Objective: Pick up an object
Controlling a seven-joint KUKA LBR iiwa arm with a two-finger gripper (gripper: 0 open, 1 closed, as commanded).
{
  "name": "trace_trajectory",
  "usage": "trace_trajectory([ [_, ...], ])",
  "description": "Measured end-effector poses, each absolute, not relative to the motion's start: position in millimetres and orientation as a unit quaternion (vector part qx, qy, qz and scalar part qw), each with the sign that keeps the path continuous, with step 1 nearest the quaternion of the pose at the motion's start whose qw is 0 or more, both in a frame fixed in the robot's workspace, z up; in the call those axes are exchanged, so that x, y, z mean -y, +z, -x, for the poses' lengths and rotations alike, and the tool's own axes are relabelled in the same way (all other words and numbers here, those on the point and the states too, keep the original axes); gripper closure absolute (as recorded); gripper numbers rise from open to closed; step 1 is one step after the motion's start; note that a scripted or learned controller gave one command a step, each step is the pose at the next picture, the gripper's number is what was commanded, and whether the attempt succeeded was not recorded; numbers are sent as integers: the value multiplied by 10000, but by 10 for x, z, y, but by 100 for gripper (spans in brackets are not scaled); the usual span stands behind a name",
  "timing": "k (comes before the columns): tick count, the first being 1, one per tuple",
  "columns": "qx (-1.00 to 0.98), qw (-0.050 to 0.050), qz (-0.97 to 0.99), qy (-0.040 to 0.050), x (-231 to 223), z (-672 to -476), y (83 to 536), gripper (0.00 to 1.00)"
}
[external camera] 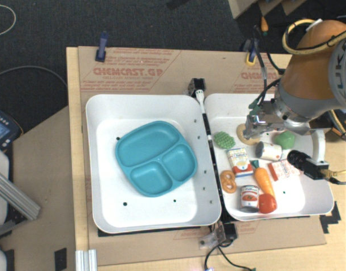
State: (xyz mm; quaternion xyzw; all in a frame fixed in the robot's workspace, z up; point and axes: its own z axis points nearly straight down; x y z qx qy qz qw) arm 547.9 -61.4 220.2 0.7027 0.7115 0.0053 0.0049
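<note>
My gripper (254, 130) hangs over the back of the right bin (317, 205), reaching in from the right. It sits directly above a tan round cookie (242, 133), partly covering it. Close by are a green ridged piece (223, 139), a white cylinder (269, 151) and a green ball (285, 139). Nearer the front lie a small carton (238, 158), a pretzel (228, 180), a carrot (264, 179), a small can (249, 196) and a red tomato (268, 204). I see nothing lifted off the bin floor.
In the left bin (105, 208) lies a teal divided plate (156, 157). A red and white packet (283, 170) rests at the right of the right bin. A dark ridge (207, 134) separates the two bins. Brown board surrounds them.
</note>
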Motion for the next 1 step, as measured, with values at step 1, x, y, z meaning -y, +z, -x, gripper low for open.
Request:
trace_trajectory([
  [1, -7100, -23, -7042, 6, -143, -5087, 2374, 100],
])
